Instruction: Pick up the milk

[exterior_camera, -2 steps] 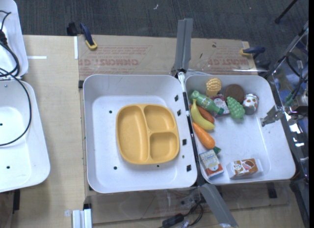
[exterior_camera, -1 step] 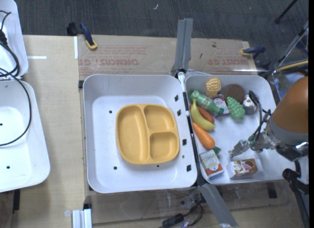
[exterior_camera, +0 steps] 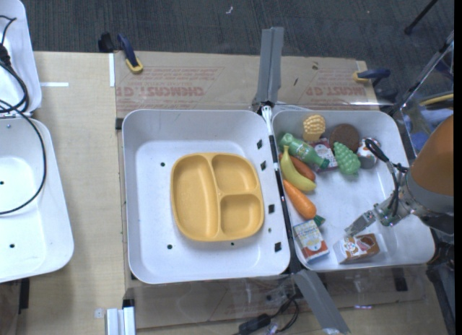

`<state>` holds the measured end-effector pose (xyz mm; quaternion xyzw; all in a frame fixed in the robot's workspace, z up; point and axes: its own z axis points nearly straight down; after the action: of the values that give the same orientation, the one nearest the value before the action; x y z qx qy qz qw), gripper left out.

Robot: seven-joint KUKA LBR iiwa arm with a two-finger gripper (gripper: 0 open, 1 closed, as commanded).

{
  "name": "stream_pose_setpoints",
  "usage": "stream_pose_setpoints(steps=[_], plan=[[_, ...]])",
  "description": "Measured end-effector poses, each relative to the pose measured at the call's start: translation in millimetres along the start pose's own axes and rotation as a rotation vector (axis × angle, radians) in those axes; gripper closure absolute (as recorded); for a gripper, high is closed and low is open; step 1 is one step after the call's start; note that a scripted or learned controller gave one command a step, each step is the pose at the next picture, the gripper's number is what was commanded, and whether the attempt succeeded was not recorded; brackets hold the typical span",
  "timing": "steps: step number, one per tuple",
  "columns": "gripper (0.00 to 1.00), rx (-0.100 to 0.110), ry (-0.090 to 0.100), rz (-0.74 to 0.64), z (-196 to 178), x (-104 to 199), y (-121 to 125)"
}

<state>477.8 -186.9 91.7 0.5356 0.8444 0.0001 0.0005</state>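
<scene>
Broadly, the surface (exterior_camera: 72, 74) carries two white bins, the left bin (exterior_camera: 144, 254) holding a yellow divided plate (exterior_camera: 216, 196). Entering from the right, the arm (exterior_camera: 433, 175) slants low over the right bin (exterior_camera: 411, 254). Its pincer (exterior_camera: 359, 224) hangs open above a brown carton (exterior_camera: 359, 248), so it may grab that, not the milk (exterior_camera: 310, 241) just beside.

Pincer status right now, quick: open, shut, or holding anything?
Pincer: hanging low in the right bin, just above the brown carton; whether it is open or shut cannot be told.
</scene>
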Motion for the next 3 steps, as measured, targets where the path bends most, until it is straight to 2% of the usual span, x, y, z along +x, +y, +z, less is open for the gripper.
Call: stream_pose_setpoints(steps=[1, 2, 3], plan=[[0.0, -0.001, -0.001, -0.113, 0, -5, 9], [0.0, 0.002, 0.003, 0.086, 1, 34, 16], [0.0, 0.0, 0.0, 0.028, -11, -24, -11]])
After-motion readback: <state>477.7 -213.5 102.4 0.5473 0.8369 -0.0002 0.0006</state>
